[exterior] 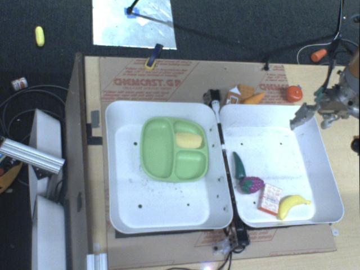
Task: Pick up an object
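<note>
Gripper: the grey two-finger gripper [312, 116] is seen at the upper right rim of the right shallow white plastic bin [315, 156], raised above it. One finger shows at approx. the bin's top right corner, another further right; a gap is seen betw. them, so it is judged open. Nothing is seen betw. the fingers.

Task status: not yet done, as judged. No obj. is gripped or lifted; all objs. lie in the bins or on the bench.

Candidates, right bin: a dark green pepper-shaped toy [239, 165] lies well below and left of the gripper, near the bin's left wall. A purple grape-like toy [252, 184] lies just below it, touching or nearly so; which cannot be told. A small red and white card packet [270, 199] lies further down, w/ a yellow plastic banana [292, 205] just beside it, to its right.

Left bin: the left shallow white plastic bin [126, 207] is well apart from the gripper, far left. It holds a light green divided plate [163, 151] w/ a pale yellow block [189, 140] in its upper right compartment.

Bench, outside bins: an orange carrot-like toy [254, 98] and a red round toy [293, 93] lie above the right bin, left of the gripper.

Left to do: a target is to be chosen, the gripper moved over it, lowered, closed and raised.

Nearest reach: the banana and packet group is judged closest below the gripper.
</note>
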You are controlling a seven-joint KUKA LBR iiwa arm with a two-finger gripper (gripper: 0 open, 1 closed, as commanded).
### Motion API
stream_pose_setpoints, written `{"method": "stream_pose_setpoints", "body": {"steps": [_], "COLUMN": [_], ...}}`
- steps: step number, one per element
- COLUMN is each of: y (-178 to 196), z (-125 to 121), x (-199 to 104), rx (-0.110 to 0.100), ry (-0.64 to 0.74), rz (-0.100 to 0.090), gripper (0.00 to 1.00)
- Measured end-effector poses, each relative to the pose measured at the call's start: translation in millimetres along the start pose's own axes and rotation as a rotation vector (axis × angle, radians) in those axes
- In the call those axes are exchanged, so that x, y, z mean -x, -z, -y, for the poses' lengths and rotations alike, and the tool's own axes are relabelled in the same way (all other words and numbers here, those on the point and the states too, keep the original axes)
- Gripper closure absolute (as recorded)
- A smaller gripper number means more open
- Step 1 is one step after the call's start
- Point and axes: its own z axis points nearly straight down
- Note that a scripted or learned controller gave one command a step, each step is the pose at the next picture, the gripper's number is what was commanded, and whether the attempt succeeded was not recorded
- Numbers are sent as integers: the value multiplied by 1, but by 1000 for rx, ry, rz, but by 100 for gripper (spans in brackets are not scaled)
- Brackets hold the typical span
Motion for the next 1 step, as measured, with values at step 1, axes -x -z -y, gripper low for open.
{"method": "stream_pose_setpoints", "body": {"steps": [1], "y": [-109], "z": [11], "x": [-76], "rx": [-8], "ry": [6], "rz": [-5], "gripper": [0]}}
